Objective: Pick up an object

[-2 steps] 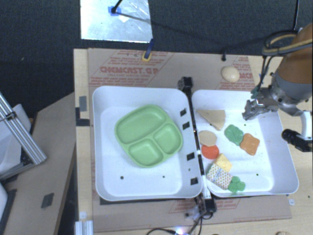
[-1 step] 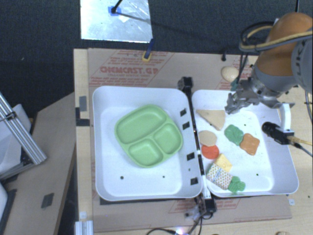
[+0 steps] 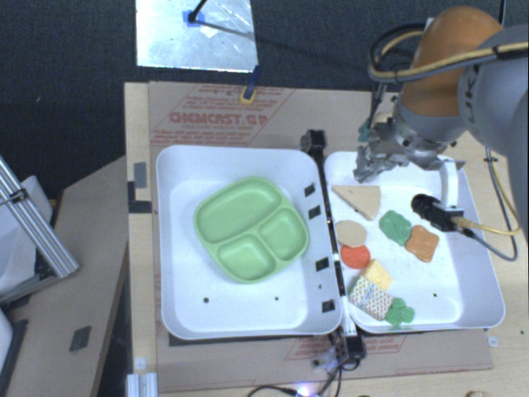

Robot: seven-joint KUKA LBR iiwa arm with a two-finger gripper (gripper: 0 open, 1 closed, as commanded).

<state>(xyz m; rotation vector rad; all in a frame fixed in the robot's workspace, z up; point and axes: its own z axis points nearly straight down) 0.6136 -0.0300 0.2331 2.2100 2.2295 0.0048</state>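
While the gripper (image 3: 369, 169) hangs over the far left corner of the right bin (image 3: 479, 279), just beyond a tan wedge (image 3: 358, 198), how wide it stands cannot be told (too small and cluttered at this slant), nor whether it has hold of anything. Eight toy food pieces lie in that bin: the one wedge, one tan disc (image 3: 350, 232) touching one red disc (image 3: 355, 256) on its near side, two green pieces (a larger one (image 3: 395, 227) mid-bin, a smaller one (image 3: 401, 313) at the near edge), one orange slab (image 3: 422, 243) just right of the larger green, one yellow block (image 3: 378, 274) and one patterned piece (image 3: 369, 301) against it. One left bin (image 3: 178, 308) holds a single green plate (image 3: 250, 228) with three compartments. Both bins rest on a red-printed cardboard sheet (image 3: 215, 114) over a pale bench (image 3: 91, 222); dark carpet (image 3: 58, 56) lies beyond, bearing one silver square sheet (image 3: 194, 23).
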